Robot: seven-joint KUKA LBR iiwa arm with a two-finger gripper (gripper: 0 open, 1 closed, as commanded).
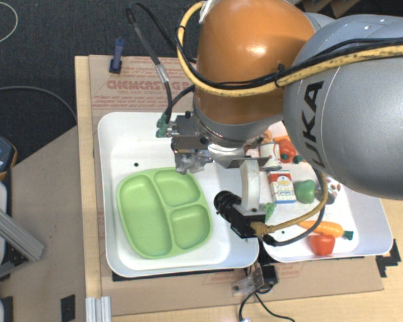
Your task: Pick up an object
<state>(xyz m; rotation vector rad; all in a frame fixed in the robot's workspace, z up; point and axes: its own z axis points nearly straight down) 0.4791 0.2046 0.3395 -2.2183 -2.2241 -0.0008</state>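
My gripper (189, 161) hangs over the left bin (117, 149), just above the far edge of a green three-compartment plate (162, 211) that lies flat in that bin. The large orange and grey wrist hides the gripper from above. In the right bin (369, 237) I see a small red and white carton (282, 187), a green pepper-like piece (306, 190), an orange carrot-like piece (324, 229), a red piece (322, 245) and an orange-red piece (287, 150). Nothing shows between the gripper's tips.
The arm covers most of the right bin and the wall between the bins. Both bins rest on a brown board (94, 86). A blue clip (117, 55) sits at the board's far edge. Cables hang around the wrist.
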